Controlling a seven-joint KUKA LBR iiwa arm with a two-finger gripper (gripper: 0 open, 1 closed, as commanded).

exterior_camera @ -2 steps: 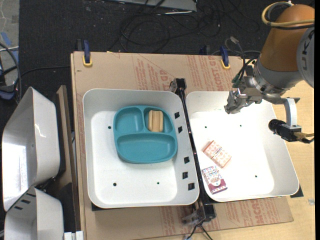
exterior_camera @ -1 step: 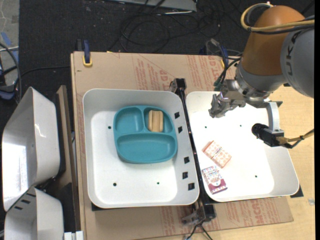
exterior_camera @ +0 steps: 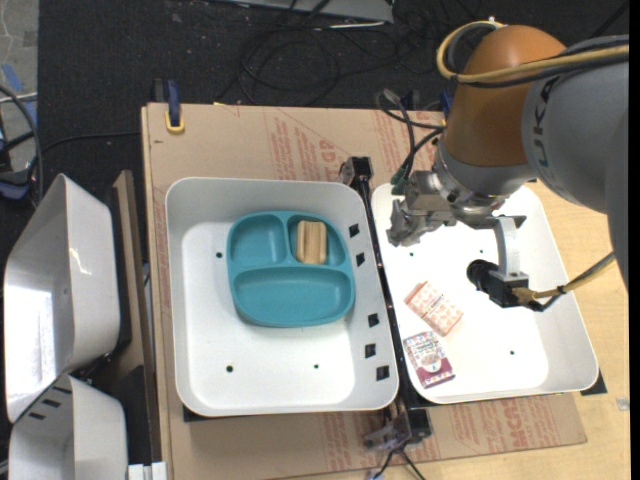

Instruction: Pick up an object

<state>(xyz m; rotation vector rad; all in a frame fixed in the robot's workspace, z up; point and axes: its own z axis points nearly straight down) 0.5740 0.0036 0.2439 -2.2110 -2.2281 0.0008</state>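
Packets (exterior_camera: 433,306) mid right bin (exterior_camera: 560,353), edges clear

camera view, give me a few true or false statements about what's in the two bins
1. A teal tray lies in the left bin. True.
2. A tan block sits in the tray's upper right compartment. True.
3. Both packets lie in the left bin. False: the pink packet and the dark-edged packet lie in the right bin.
4. The gripper is over the left bin. False: it is over the right bin, near its upper left corner.
5. The two packets lie below the gripper in the picture. True.
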